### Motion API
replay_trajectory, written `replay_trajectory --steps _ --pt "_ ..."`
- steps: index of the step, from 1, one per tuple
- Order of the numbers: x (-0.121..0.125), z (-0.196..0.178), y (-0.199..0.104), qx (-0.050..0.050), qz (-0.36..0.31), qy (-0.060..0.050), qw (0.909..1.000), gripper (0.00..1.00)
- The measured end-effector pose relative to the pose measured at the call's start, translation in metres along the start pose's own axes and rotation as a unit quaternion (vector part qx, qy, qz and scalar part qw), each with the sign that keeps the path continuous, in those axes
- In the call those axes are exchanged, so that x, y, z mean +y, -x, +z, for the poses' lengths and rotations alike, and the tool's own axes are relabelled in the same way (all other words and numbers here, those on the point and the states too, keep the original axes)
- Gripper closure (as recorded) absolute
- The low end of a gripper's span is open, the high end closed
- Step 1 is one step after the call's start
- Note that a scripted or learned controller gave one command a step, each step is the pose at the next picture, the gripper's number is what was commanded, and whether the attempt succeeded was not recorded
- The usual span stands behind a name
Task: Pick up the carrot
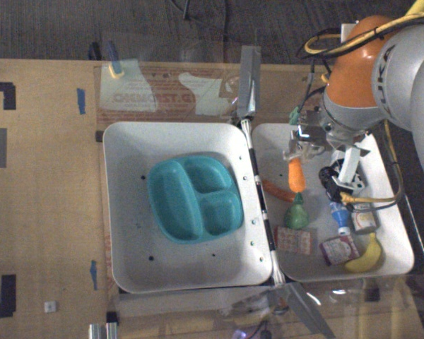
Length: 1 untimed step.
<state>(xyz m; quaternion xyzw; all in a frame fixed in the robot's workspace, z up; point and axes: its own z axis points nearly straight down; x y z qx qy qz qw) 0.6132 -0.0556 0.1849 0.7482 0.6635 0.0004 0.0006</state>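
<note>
The carrot [295, 176] is seen upright in the right bin [403, 249], its upper end gripped between the narrowly set fingers of the gripper [297, 154], which is closed on it. Just below and to the left, an orange-red sausage-like piece [277, 190] is laid on the bin floor, with a green pear-shaped item [296, 214], a small patterned packet [295, 240] and a banana [365, 256] nearby. A teal divided plate [194, 198] is placed in the left bin [124, 154].
</note>
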Motion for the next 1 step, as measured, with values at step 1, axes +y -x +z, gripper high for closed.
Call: replay_trajectory --steps 1 --pt "-0.0259 -0.0659 0.0110 0.000 0.087 0.000 0.9962 1.00"
